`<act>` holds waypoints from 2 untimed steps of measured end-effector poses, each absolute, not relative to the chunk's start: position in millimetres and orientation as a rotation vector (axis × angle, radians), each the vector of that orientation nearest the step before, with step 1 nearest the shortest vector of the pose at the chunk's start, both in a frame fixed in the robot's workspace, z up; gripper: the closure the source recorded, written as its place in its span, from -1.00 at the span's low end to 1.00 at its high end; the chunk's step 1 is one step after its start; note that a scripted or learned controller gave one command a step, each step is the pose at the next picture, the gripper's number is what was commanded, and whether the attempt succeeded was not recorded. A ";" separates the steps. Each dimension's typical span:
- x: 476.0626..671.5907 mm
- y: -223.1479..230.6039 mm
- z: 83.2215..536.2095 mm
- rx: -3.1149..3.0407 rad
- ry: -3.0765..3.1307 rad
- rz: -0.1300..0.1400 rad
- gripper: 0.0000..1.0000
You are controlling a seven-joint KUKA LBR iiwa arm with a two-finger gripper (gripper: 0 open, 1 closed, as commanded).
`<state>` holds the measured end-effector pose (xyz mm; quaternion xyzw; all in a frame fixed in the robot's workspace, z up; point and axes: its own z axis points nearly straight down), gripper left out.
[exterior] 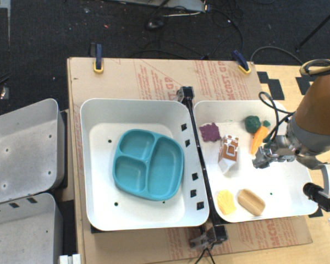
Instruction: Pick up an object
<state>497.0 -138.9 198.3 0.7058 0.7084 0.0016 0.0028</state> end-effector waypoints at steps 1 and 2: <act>502.5 -148.6 248.8 2.214 2.220 0.004 1.00; 515.6 -92.7 255.3 2.212 2.230 0.003 1.00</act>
